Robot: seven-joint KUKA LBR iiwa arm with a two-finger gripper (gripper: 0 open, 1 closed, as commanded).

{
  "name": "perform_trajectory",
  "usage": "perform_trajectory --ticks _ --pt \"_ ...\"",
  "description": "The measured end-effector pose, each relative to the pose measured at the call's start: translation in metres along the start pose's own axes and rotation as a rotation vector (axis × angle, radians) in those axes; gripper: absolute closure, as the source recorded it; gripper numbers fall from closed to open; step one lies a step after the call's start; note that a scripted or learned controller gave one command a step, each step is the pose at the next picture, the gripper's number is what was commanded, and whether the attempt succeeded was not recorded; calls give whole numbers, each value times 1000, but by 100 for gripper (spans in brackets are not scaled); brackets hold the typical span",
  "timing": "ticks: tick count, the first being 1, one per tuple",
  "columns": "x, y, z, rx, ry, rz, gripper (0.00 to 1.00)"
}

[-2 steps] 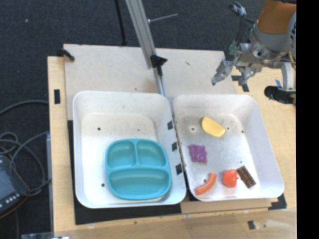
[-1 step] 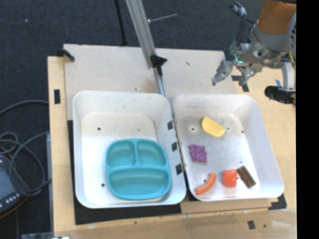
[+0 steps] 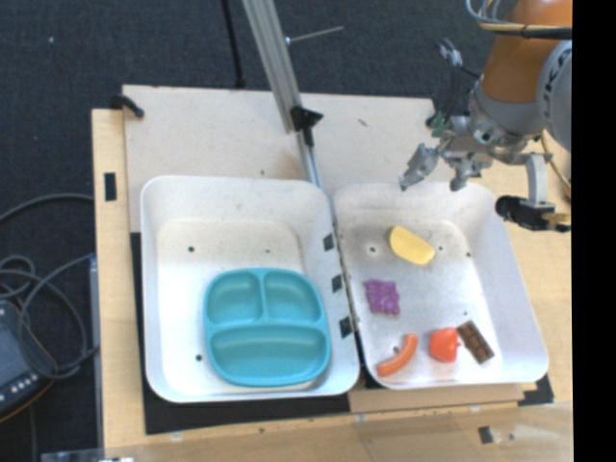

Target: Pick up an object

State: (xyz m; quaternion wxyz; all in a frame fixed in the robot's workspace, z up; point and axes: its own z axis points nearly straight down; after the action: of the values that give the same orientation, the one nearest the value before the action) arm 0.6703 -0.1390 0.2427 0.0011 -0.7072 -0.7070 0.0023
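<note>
In the right bin [image 3: 500, 258] lie a yellow lump [image 3: 412, 245], a purple bunch of grapes [image 3: 382, 296], an orange carrot-like piece [image 3: 397, 355], a red-orange tomato-like ball [image 3: 443, 345] and a brown bar [image 3: 474, 342]. My gripper [image 3: 435, 169] hangs above the far rim of that bin, up and to the right of the yellow lump. Its two fingers are spread apart with nothing between them.
The left bin [image 3: 173, 258] holds a teal divided plate [image 3: 266, 325]. A slanted metal pole [image 3: 279, 65] comes down to the divider between the bins. Cables lie on the floor at the left.
</note>
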Motion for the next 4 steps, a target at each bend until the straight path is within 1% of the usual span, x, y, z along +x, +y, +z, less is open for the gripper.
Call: perform_trajectory --ticks 1,2,3,4 --pt "5 -1 44 -2 0 0 0" --pt "5 -11 103 0 0 0 0" --pt "3 -8 87 -9 0 4 100" --pt "2 -6 43 -11 1 1 100"
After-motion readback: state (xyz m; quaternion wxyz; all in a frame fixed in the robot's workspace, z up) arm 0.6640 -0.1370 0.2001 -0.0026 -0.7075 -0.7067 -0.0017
